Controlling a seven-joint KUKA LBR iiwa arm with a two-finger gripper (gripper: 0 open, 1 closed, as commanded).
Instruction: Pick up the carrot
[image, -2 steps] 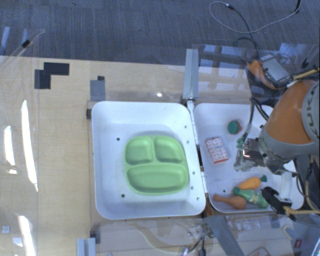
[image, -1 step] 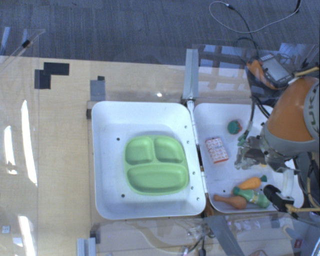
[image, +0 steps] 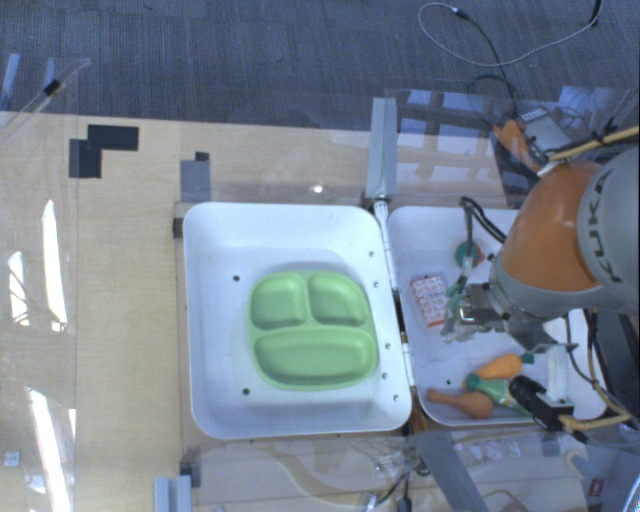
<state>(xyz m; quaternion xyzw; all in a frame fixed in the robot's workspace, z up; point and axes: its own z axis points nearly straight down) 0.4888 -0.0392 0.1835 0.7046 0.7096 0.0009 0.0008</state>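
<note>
Across the bench, the left bin (image: 210, 330) held a green divided plate (image: 312, 330), while the arm (image: 555, 235) hung over the right bin (image: 412, 232). Its gripper (image: 468, 318) hovered mid-bin beside a small pink packet (image: 429, 298), and whether it was open or closed could not be told. Near the front wall lay the carrot (image: 497, 368), orange with a green top, close to a brown pear-like piece (image: 462, 402). A good grasp likely meant shifting toward the front wall, centring over the carrot's body, and descending clear of the neighbour.
</note>
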